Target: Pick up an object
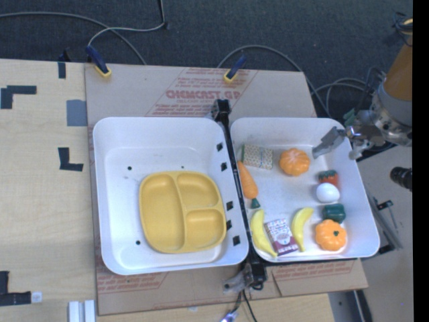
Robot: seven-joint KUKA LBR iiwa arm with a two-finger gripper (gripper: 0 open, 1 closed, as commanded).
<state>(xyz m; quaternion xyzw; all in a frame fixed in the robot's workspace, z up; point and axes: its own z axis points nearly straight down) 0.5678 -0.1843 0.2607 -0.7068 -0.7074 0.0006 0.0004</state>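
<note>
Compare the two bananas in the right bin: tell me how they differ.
The banana by the bin's middle wall is longer and thicker than the banana near the small pumpkin. The first curves along the left side of the snack packet, the second along its right side. The first reaches almost to the bin's front edge; the second sits a little further back. Both are yellow, curved toy fruit lying flat in the right bin.

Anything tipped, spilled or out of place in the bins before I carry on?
Nothing stands out. The yellow tray lies flat in the left bin; the toy food sits loose inside the right bin, with the claw above its far right corner.
</note>
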